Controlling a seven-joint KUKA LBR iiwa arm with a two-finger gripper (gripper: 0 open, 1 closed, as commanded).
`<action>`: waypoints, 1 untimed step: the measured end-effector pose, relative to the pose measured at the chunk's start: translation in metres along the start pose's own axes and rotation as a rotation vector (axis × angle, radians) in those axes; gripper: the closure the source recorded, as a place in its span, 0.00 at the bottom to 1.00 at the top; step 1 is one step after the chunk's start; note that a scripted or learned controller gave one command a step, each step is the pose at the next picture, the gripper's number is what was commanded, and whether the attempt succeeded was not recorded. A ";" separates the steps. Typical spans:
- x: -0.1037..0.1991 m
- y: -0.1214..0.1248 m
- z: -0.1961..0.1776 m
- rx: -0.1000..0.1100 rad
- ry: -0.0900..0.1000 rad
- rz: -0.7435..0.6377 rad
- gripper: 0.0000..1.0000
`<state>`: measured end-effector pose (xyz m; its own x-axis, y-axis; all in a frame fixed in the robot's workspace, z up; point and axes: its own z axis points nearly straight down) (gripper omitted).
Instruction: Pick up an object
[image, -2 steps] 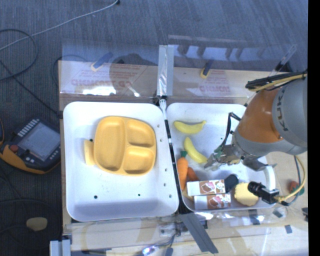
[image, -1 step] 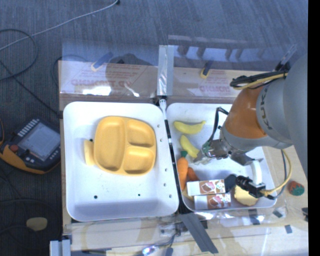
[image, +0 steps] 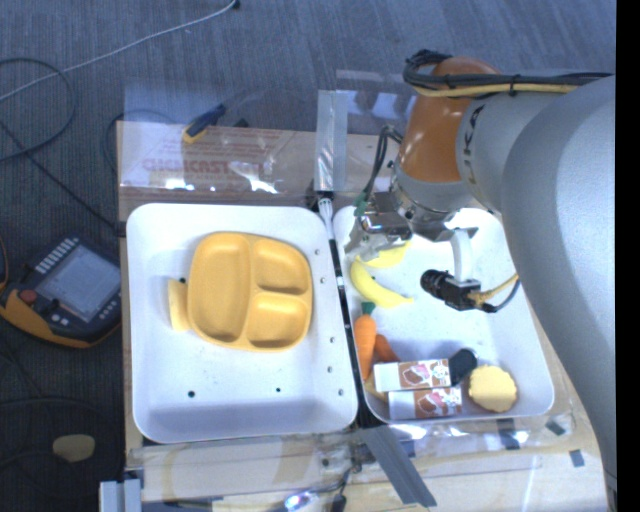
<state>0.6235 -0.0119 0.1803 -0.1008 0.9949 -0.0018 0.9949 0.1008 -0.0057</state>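
Banana (image: 372, 281) in right bin, just under the gripper (image: 377, 232)

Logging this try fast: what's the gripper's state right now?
Gripper: cannot be told. It sits low over the banana in the right bin.

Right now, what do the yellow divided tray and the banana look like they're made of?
Divided tray: probably molded plastic, matte to semi-gloss, judging by its uniform yellow and soft rounded compartments. Banana: likely a plastic toy, with a smooth, even yellow skin, though real fruit can't be ruled out.
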 end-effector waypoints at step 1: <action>-0.001 0.000 0.000 0.001 -0.002 0.001 0.00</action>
<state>0.6233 -0.0129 0.1800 -0.0995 0.9950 -0.0035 0.9950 0.0995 -0.0065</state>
